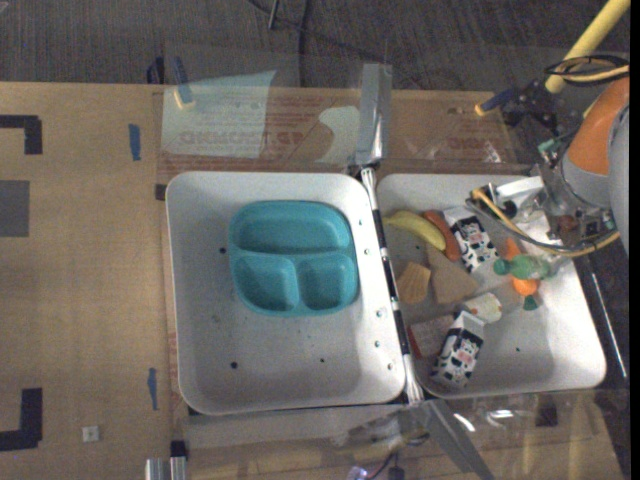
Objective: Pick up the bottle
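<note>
In right bin, far-right side: arm [600, 148] comes in from the right, grey with orange band, wrist over the bin's upper right corner.
Jaws: jaws [556, 230] sit low over the right bin [570, 353]; state cannot tell, cabling and wrist body cover the tips.
Bottle: green bottle [523, 266] lies on its side just left of and below the jaws, near but contact unclear; orange piece [526, 287] touching its lower edge.
Near the jaws, left: small cow-print carton [473, 244], with an orange carrot-like stick [441, 233] and a banana [420, 229] further left.
Further from the jaws, lower left: tan wedge [450, 284], waffle-like square [413, 283] by the bin's left wall, brown flat piece [430, 334].
Well below-left of the jaws: larger cow-print carton [458, 347], tilted, white cap end pointing up-right toward the bottle.
Left bin: left bin [200, 368] well apart from the jaws, across the divider; holds a teal compartment tray [294, 257], upper middle.
Desk: desk [80, 268] is tan board with blue tape marks, far left of the jaws.
</note>
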Controlling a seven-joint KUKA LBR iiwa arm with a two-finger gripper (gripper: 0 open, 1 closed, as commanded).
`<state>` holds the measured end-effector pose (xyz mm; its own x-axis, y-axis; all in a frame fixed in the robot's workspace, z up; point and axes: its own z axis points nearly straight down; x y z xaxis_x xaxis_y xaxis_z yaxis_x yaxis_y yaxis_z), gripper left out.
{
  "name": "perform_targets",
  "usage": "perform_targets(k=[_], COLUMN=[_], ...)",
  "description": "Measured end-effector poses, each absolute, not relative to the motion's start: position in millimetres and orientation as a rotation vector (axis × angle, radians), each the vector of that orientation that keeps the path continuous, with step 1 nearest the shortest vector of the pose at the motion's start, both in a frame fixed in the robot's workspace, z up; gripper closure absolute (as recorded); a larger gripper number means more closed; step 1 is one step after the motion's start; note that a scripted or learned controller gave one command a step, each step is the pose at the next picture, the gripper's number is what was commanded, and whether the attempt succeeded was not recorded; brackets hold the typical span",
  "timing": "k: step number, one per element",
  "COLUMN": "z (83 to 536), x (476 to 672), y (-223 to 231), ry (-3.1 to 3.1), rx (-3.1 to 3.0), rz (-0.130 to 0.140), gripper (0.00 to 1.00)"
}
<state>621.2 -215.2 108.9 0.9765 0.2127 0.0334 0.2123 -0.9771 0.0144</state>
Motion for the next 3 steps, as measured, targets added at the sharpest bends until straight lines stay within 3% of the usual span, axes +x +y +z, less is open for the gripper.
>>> perform_targets(k=[1, 2, 3], z=[102.0, 102.3, 106.7], x=[651.6, 620.3, 619.2], y=[-215.6, -204.7, -203.8], ry=[0.344, 0.325, 0.329], rx=[3.121, 3.112, 3.117], rz=[0.047, 0.049, 0.034], gripper=[0.0, 0.0, 1.0])
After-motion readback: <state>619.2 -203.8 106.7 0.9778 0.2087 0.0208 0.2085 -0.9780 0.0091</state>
